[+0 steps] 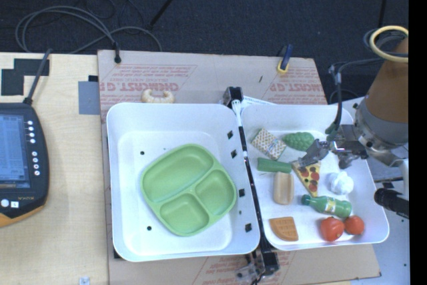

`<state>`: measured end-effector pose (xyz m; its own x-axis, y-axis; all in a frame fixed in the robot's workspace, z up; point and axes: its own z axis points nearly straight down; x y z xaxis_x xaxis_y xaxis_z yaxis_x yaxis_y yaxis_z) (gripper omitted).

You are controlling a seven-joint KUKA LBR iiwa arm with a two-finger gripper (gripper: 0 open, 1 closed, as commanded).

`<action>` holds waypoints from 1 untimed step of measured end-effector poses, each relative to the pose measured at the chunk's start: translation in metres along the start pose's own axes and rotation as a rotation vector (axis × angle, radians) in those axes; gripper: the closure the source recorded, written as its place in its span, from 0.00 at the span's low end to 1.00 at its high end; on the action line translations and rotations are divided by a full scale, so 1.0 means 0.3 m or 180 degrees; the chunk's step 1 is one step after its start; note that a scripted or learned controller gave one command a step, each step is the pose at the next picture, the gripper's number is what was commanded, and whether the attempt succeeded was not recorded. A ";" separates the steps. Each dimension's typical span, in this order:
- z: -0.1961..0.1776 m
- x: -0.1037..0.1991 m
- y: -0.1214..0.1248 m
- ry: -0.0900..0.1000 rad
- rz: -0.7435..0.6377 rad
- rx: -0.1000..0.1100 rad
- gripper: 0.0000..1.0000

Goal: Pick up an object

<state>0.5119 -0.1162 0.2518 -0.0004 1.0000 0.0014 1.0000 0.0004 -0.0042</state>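
Note:
The right bin [380, 227] holds several toy foods: a checkered packet [265, 142], a green leafy piece [300, 141], a dark green stick [273, 166], a pizza slice [308, 175], a tan bun [283, 187], a white ball [341, 182], a green bottle [327, 205], an orange cracker [287, 229] and two red tomatoes [331, 229]. My gripper [328, 155] hangs over the bin's upper right part, just above the pizza slice and the white ball. It looks open, with nothing between its fingers.
The left bin [127, 137] holds a green divided plate [187, 190]. A black divider rail [241, 170] runs between the bins. A control pendant [20, 163] lies at far left. A tan ring [157, 97] sits behind the left bin.

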 end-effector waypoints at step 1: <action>0.031 0.327 -0.127 0.0010 -0.0026 0.0012 0.00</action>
<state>0.4739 -0.0180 0.2429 -0.0086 1.0000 0.0047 0.9999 0.0087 -0.0080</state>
